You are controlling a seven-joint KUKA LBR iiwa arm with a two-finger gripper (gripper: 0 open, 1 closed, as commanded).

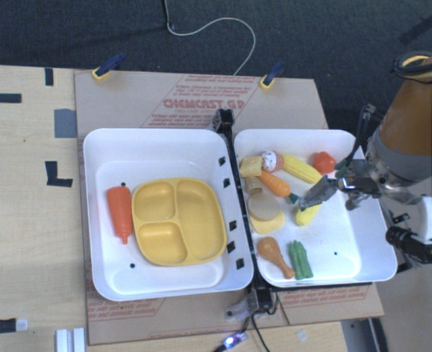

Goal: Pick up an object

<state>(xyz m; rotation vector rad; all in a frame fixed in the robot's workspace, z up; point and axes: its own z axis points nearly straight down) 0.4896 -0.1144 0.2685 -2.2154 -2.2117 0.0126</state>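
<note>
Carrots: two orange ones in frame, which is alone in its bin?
The big carrot in the left bin, lying beside the yellow tray. The smaller carrot lies in the right bin among other toy foods.

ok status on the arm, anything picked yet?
Gripper low in right white bin, by small yellow piece; no grasp confirmed. Orange toy carrot and yellow toy corn cob crowd close.

Smooth shiny white plastic bins (98, 196), glossy yellow plastic tray (177, 220), shiny plastic toy carrot (119, 213), flat brown cardboard sheet (193, 101) with red print, pale wood-look desk (25, 218), dark rough carpet floor (69, 13)
</note>
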